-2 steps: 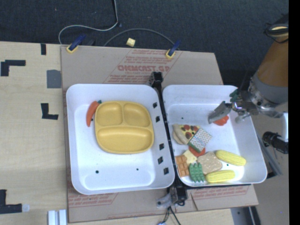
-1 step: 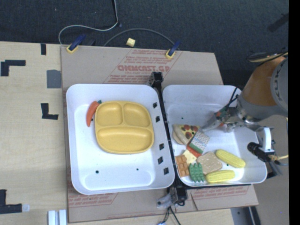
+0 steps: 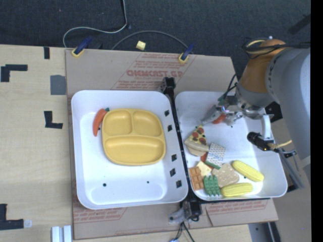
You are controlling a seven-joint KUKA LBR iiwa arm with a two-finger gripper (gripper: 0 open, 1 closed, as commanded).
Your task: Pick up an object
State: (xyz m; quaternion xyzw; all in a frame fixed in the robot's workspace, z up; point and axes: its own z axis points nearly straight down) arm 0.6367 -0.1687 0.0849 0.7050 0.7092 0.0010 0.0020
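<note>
At centre-left, an orange toy carrot (image 3: 98,121) lies beside a yellow three-compartment plastic plate (image 3: 134,136) in the left white bin (image 3: 86,183). In the right white bin (image 3: 275,183), the metal two-finger gripper (image 3: 220,116) grips a small red-orange piece (image 3: 218,119) above toy foods: pizza slice (image 3: 197,139), corn cobs (image 3: 247,170).

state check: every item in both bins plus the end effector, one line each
end effector: over the right bin, a small red-orange item at its tip, grasp unclear
yellow divided plate: upright, compartments bare, left bin
carrot: lying beside the plate
pizza slice: lying flat
two corn cobs: lying near the bin's front right corner
</note>
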